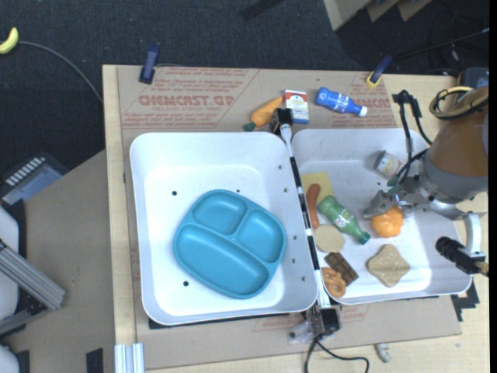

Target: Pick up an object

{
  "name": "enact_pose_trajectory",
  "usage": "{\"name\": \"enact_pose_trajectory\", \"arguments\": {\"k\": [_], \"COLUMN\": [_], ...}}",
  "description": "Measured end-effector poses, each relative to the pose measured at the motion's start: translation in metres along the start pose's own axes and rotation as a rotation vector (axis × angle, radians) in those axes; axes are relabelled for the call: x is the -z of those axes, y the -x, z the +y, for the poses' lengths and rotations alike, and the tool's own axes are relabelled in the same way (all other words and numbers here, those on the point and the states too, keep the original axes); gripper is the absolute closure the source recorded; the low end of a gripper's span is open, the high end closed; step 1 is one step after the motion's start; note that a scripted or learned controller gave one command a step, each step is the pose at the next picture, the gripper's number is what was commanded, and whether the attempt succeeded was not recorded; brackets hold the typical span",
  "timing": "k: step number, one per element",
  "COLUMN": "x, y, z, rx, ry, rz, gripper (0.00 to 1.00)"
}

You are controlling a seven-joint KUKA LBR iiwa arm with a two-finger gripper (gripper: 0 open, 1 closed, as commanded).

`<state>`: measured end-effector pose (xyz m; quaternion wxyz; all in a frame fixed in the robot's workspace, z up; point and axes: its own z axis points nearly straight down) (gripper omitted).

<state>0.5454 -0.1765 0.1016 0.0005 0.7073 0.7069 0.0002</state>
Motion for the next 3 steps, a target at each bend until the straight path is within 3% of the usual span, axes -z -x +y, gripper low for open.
{"name": "enact_pose_trajectory", "arguments": {"k": [1, 2, 3], "x": [-0.015, 0.084, 0.083], "y": [-0.067, -0.126, -0.181], "z": [0.067, 0.026, 0.033], "rx": [0.003, 0.003, 0.002], "ry": [0.006, 0.002, 0.000], "rz": [0.001, 0.001, 0.001], "gripper": [1.00, 1.00, 1.00]}}
